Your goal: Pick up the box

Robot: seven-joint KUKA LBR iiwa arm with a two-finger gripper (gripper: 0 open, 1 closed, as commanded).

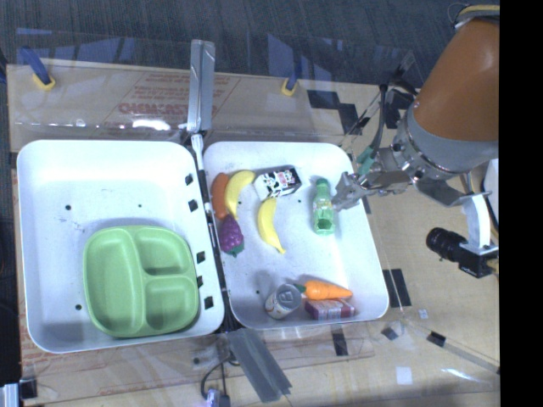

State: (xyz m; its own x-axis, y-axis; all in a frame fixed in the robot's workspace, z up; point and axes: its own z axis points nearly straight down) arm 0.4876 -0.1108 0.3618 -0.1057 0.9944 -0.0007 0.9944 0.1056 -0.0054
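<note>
While end effector (349, 190) hangs by rt rim, state unclear, box (278, 181) apart.

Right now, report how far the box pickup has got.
Done: nothing yet. The box lies on the floor of the right bin, beside the bananas. In hand: the gripper sits near the bin's right rim, next to the green bottle, with nothing visibly held. Left: reach the box, grasp it and lift it.
</note>
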